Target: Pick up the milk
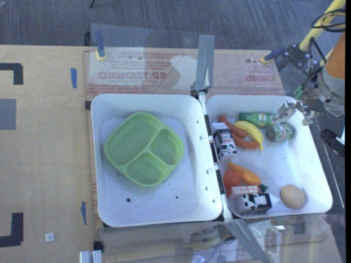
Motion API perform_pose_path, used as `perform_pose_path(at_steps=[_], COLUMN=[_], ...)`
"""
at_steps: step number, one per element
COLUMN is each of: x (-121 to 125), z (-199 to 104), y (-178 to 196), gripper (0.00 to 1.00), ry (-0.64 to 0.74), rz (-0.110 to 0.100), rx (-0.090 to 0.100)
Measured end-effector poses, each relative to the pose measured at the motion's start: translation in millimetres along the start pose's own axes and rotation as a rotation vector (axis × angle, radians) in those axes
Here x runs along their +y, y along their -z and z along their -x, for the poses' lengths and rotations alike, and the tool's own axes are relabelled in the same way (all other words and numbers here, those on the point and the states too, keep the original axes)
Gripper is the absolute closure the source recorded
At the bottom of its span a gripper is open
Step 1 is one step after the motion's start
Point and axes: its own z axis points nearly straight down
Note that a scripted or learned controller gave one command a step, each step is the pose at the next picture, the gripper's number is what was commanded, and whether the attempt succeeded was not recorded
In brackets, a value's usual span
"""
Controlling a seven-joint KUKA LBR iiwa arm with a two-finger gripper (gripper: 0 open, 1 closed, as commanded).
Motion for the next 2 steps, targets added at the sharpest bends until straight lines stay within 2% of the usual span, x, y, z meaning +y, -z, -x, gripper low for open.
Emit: perform_pose_path(at_steps=[1, 2], x=[-63.8, -62.6], z=[9.6, 10.7], y=[-120.1, -109.0], gripper=[0.0, 1.0], ry=[0.091, 0.088], rz=[0.004, 0.009], rx=[-0.001, -0.002])
